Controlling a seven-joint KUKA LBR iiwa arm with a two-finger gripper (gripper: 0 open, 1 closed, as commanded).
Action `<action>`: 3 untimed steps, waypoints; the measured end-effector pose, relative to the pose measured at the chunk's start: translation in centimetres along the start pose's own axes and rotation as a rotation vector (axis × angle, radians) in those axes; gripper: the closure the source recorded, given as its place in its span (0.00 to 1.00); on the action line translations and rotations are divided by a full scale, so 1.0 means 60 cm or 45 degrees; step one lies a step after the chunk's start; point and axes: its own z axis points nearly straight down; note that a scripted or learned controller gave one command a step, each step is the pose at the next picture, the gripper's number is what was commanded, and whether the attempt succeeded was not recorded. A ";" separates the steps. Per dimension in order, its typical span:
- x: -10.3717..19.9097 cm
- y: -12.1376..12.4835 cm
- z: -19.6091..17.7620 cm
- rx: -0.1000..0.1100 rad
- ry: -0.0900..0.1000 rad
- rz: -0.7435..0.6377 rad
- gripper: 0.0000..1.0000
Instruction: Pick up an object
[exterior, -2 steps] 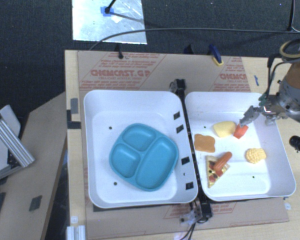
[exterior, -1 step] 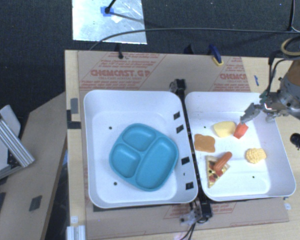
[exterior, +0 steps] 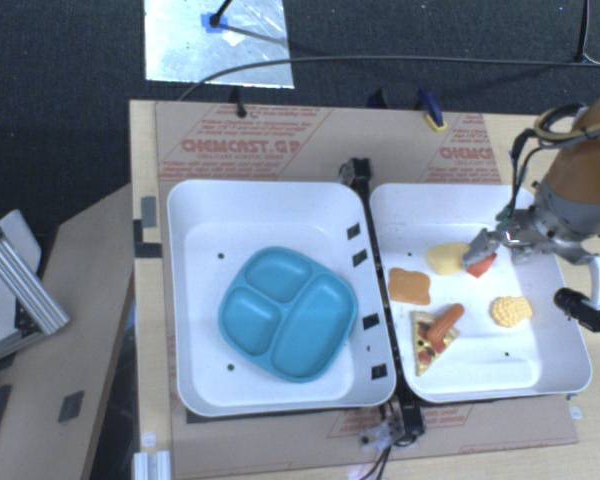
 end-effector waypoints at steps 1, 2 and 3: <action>0.001 0.000 0.087 -0.001 0.000 0.001 0.00; 0.000 0.003 0.063 -0.009 -0.003 0.000 1.00; -0.002 -0.002 -0.011 -0.009 -0.003 0.002 1.00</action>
